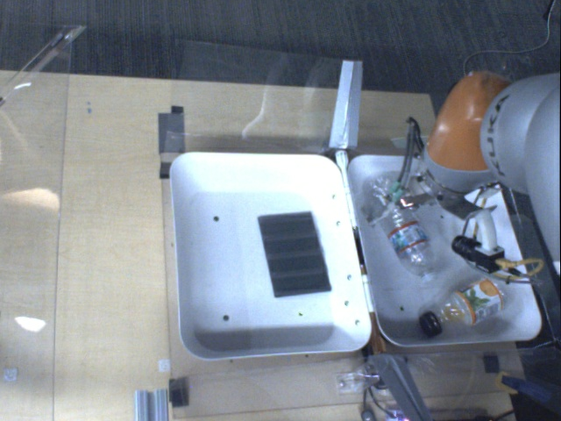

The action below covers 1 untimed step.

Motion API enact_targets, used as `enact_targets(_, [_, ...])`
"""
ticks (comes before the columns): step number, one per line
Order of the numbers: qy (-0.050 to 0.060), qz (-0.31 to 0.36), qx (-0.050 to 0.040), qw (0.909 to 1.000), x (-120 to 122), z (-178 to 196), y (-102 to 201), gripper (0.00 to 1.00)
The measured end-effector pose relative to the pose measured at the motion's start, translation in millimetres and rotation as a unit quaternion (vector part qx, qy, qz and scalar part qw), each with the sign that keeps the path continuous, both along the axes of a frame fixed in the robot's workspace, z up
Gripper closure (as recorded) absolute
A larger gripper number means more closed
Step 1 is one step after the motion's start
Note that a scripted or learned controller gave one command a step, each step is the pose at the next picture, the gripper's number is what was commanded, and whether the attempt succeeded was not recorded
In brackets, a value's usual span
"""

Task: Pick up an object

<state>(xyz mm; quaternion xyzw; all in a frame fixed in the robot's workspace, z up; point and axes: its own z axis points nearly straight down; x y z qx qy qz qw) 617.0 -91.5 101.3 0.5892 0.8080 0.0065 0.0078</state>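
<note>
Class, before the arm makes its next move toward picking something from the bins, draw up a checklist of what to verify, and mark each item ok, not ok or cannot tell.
1. A target lies in reach: ok, a clear plastic bottle lies in the right bin.
2. Gripper is over that bin: ok, at the bottle's upper end.
3. Finger state: cannot tell.
4. Bottle held: cannot tell.
5. Neighbours apart from the target: ok, the juice bottle with its black cap lies nearer the bin's front.
6. Left bin: ok, a dark ribbed pad lies flat.
</note>
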Motion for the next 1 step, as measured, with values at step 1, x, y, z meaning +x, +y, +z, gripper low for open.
enact_targets(1, [0.011, 0.023, -0.0003, 0.9997, 51.7, 85.3, 30.6, 1.00])
